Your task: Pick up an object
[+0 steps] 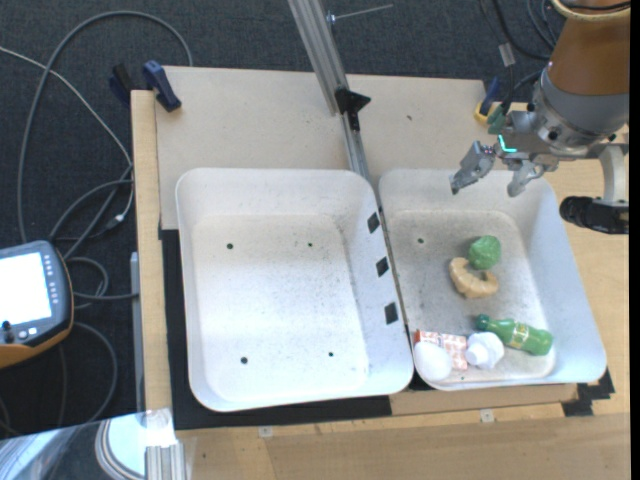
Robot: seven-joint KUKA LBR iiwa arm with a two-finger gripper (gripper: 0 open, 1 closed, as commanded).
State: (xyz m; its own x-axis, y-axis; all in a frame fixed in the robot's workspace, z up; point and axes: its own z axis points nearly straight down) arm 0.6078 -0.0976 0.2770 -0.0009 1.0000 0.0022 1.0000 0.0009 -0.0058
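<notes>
Objects for picking lie in the right bin (565,268), all toward its near half: a green round piece (485,251), a tan ring-shaped piece (473,279) touching it just below, a green bottle (518,335) lying on its side, and by the near wall a white rounded thing (486,349) beside a red-and-white packet (443,345) and another white lump (432,361). What those last white items are is hard to make out, since they crowd together and overlap. The gripper (496,173) hangs above the far edge of that bin, its two fingers spread apart with nothing between them, well apart from the pile. The arm (592,48) is cut off by the upper right corner (only the orange band and grey wrist show). The left bin (200,208) sits alongside, touching the right one. A slanted metal pole (318,43) crosses the bench (250,118) and ends between the bins. A blue clamp (160,83) grips the bench's far left corner, and a handheld screen (30,298) is partly cut off at left.
</notes>
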